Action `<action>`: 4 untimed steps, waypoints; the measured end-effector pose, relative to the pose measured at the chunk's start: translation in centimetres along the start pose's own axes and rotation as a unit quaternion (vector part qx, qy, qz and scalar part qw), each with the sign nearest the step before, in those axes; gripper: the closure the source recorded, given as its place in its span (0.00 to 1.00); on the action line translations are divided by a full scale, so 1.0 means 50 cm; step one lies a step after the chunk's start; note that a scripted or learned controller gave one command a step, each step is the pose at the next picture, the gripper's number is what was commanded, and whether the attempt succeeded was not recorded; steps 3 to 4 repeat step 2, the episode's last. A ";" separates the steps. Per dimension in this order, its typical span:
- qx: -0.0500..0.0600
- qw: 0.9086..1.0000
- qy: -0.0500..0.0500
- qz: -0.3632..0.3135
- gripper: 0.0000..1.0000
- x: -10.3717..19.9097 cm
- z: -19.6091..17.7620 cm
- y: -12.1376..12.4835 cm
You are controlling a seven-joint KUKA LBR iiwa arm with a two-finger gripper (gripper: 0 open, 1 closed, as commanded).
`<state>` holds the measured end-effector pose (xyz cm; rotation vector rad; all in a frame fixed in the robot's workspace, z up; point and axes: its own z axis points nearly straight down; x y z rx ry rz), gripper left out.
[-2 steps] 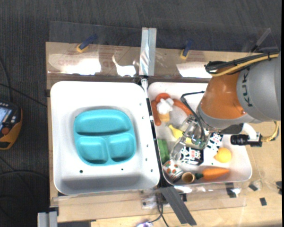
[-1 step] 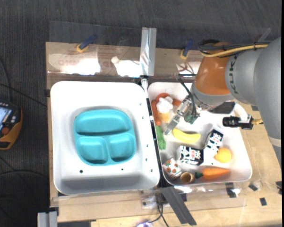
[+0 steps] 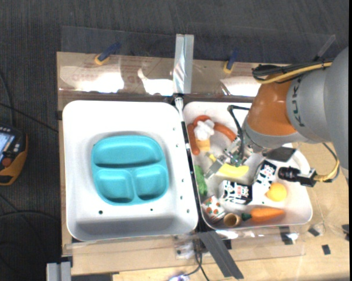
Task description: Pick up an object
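My gripper is down inside the right bin, over its middle left part among the clutter. Directly beside and under it lies a flat yellow piece; whether that piece is gripped I cannot make out. Around it are an orange curved toy with a cream piece, a green item, a black-and-white patterned box, a yellow-orange ball and a carrot. The orange-banded wrist hides the bin's upper right.
The left bin holds a teal divided tray. A narrow divider wall separates the two bins. A brown cup-like item and a speckled ball lie at the right bin's near edge. Cables trail off the arm.
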<state>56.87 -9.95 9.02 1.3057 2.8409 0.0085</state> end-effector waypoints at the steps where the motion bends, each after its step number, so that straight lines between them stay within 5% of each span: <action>1: 0.000 1.000 0.000 0.000 1.00 0.000 -0.020 0.001; 2: 0.003 0.996 0.002 0.093 1.00 -0.058 0.000 0.041; 4: 0.003 0.996 0.002 0.093 1.00 -0.058 0.000 0.041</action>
